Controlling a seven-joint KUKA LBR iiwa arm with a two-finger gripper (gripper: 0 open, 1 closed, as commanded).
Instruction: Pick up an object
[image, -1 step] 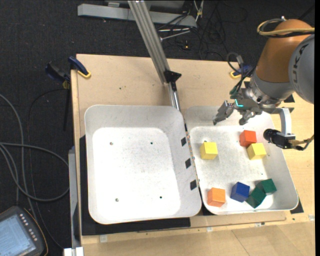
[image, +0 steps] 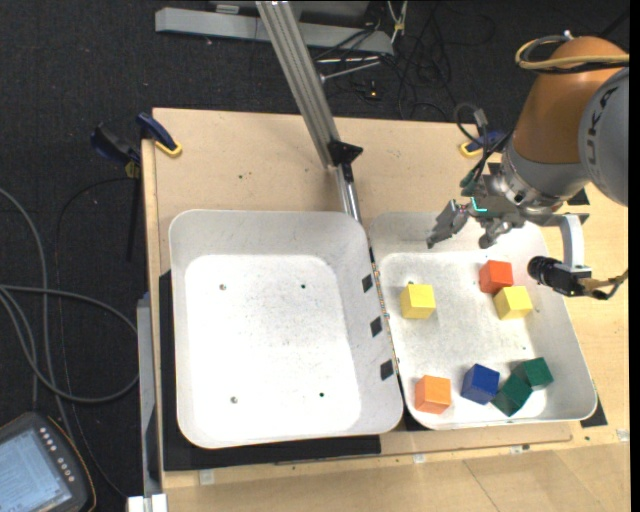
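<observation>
The right bin (image: 560, 340) holds several small blocks: a yellow cube (image: 419, 300) near its left side, a red-orange block (image: 495, 275) and a yellow block (image: 513, 301) toward the right, and along the front an orange cube (image: 433, 393), a blue cube (image: 481, 383) and two dark green blocks (image: 524, 384). My gripper (image: 468, 229) hangs over the bin's far edge, above and left of the red-orange block. Its two fingers stand spread apart with nothing between them.
The left bin (image: 265, 320) lies beside the right one. A slanted metal pole (image: 308, 85) runs from the top of the view down to the gap between the bins. Clamps (image: 160, 135) sit at the bench's far corners. Cables lie on the floor at left.
</observation>
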